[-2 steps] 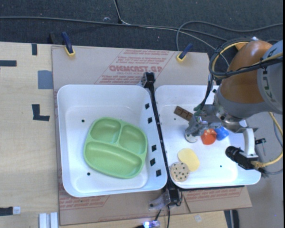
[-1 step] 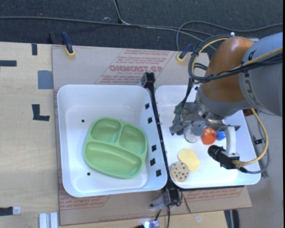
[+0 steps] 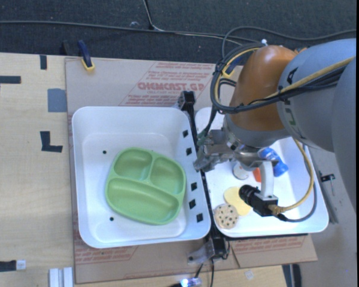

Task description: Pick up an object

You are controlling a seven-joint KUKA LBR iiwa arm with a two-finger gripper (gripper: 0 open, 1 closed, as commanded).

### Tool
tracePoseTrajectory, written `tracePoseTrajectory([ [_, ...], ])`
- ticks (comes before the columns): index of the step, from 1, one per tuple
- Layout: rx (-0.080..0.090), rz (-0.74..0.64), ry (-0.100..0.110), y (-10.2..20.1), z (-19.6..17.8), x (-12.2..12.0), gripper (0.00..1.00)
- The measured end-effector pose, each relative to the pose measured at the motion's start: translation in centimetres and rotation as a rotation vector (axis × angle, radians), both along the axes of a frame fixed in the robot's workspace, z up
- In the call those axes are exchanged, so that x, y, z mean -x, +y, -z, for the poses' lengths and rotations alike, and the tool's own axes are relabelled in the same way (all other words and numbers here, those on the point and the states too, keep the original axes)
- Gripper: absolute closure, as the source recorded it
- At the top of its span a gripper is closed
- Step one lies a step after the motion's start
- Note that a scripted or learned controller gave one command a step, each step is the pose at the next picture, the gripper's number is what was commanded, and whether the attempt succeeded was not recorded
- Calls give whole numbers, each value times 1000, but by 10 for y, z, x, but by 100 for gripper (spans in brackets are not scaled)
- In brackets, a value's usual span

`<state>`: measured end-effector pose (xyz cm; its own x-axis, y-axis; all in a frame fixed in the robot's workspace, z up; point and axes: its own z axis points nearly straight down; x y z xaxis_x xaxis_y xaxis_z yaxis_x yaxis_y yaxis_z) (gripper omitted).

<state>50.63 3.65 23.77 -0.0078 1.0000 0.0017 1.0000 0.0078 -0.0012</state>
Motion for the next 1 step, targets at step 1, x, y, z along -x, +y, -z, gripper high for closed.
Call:
tracePoseTrajectory([
  [1, 0, 0, 1, 54, -3, 4, 100],
])
